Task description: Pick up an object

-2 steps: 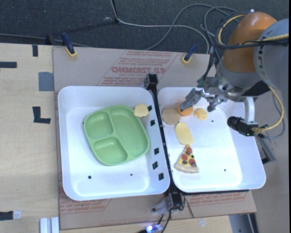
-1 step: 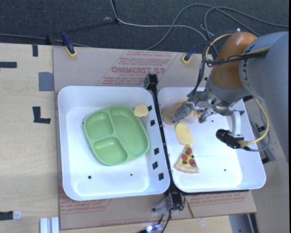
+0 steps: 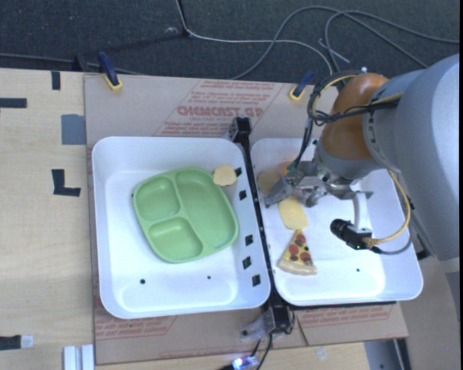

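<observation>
Yellow, smooth and rounded, a small toy food piece [image 3: 293, 213] lies in the right bin [image 3: 393, 284], directly under the gripper [image 3: 302, 191]; whether it grips anything I cannot tell. Just below lies a flat pizza slice [image 3: 297, 254], pointing up toward the tool. Across the divider sits a glossy green tray [image 3: 185, 214].

Pincer [image 3: 287, 193] above yellow piece [image 3: 294, 213]

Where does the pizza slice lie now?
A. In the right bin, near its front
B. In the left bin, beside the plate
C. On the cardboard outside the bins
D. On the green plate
A: the pizza slice lies on the floor of the right bin, below the gripper; the green plate sits in the left bin.
</observation>
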